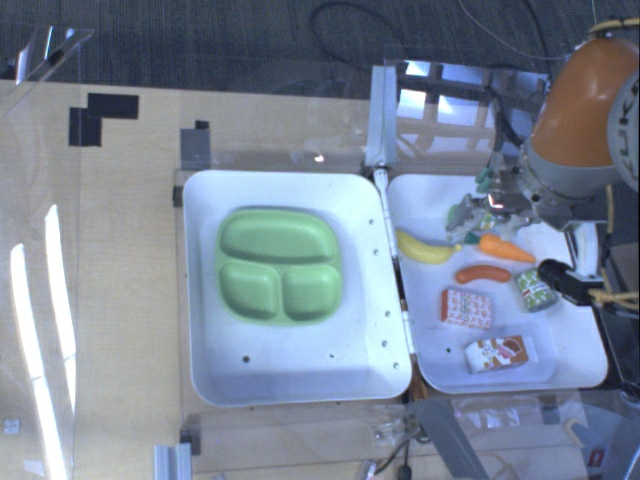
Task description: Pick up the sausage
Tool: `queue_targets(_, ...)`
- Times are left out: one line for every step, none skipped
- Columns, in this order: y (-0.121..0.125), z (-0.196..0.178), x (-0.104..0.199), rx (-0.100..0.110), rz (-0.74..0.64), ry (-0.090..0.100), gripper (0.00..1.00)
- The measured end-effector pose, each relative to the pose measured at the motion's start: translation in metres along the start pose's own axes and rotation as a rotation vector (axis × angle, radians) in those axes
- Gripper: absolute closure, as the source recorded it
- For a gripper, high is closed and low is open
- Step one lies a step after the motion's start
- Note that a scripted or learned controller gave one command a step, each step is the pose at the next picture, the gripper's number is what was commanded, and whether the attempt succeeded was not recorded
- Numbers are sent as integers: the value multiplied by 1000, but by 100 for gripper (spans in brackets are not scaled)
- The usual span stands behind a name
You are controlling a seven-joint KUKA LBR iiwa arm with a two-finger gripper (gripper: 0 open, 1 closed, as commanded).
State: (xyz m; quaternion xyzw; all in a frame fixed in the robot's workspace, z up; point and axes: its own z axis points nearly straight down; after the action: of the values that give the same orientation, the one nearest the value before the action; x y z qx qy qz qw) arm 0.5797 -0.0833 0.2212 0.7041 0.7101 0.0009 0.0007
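The sausage (483,274), short and red-orange, lies flat in the middle of the right bin (590,368). My gripper (478,216) hangs over the back of that bin, a little beyond the sausage and apart from it. It sits close to the thick end of an orange carrot (506,249). Nothing is visibly held. The grey arm with its orange band (585,103) reaches in from the upper right.
A banana (425,250) lies left of the sausage, a small green can (535,290) to its right. A red-and-white box (467,309) and a carton (497,353) sit nearer the front. The left bin (300,378) holds a green divided tray (278,265).
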Motion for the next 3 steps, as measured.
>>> queue_targets(2,-10,1,-3,-5,0,100)
queue_targets(35,-31,5,-5,-315,-2,100)
queue_targets(91,-21,39,-5,-577,-2,100)
